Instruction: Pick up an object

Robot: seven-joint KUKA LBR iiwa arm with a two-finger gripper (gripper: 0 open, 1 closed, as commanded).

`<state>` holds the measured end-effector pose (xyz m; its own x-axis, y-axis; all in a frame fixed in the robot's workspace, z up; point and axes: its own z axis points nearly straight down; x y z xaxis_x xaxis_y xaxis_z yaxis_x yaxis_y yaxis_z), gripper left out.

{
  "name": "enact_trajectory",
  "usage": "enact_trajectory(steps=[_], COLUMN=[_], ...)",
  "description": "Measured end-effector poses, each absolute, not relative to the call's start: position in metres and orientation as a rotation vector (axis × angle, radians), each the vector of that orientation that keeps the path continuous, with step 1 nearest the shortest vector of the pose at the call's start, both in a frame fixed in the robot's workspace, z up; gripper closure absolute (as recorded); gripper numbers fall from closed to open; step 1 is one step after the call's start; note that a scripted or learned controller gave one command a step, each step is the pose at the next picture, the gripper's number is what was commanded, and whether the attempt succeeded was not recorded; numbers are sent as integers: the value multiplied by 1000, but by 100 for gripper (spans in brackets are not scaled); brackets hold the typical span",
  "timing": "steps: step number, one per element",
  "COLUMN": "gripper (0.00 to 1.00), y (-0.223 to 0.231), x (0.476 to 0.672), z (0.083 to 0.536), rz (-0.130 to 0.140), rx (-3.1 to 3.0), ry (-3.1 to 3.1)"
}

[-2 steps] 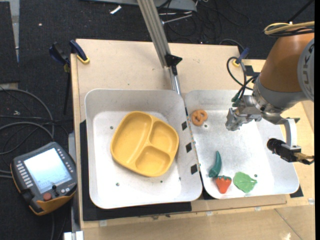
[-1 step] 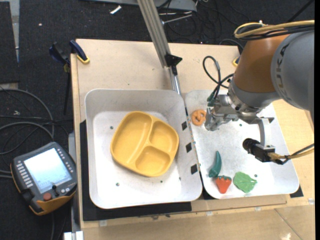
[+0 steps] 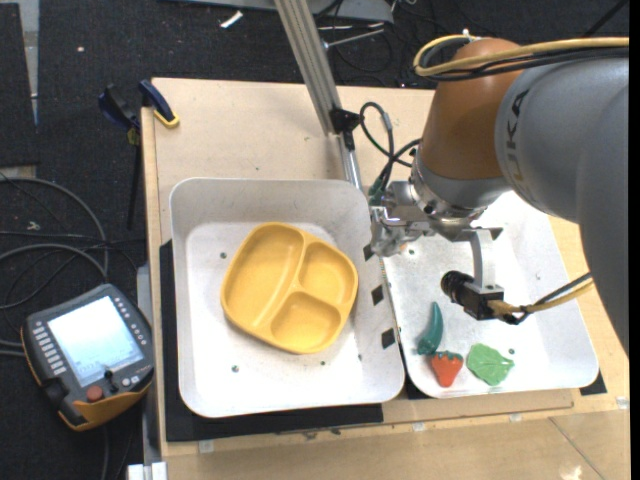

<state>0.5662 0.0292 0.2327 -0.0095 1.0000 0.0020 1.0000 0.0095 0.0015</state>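
Gripper (image 3: pixel 388 230) at the right bin (image 3: pixel 550 348) edge, grip we cannot tell; we should centre over the strawberry (image 3: pixel 447 368) before descending.

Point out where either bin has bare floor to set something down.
Left bin: bare floor all around the yellow plate, widest along the near edge. Right bin: a bare patch between the hand and the teal piece. Its near edge is crowded: red piece, green piece beside it.

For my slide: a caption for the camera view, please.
Arm over right bin with red object; yellow plate in left bin.
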Motion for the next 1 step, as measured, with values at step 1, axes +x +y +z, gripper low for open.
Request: enact_trajectory(steps=[1], gripper=[100], y=[93], x=[567], z=[230], rz=[-2], rx=[-2210], ry=[-2230])
